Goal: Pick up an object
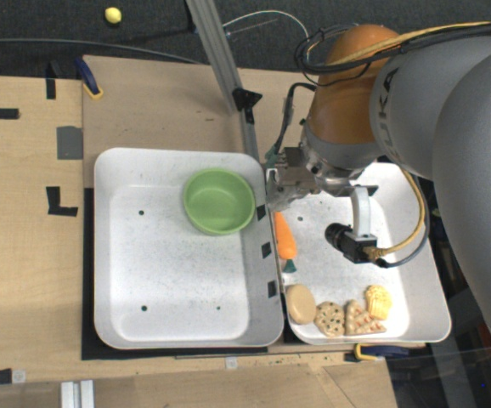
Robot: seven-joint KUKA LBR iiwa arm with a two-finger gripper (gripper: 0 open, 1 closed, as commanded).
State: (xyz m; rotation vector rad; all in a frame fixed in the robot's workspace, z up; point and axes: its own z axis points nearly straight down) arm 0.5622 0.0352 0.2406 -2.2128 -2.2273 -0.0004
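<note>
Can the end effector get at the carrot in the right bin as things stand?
Probably yes. The end effector hangs just above the carrot, which lies along the right bin's left wall with nothing on it; that wall could crowd one side.

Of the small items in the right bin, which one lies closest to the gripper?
The orange carrot, lying along the bin's left wall just below the gripper. The other pieces cluster at the bin's near edge.

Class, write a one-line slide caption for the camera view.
KUKA arm's gripper above a carrot in the right bin; green bowl in the left bin.
</note>
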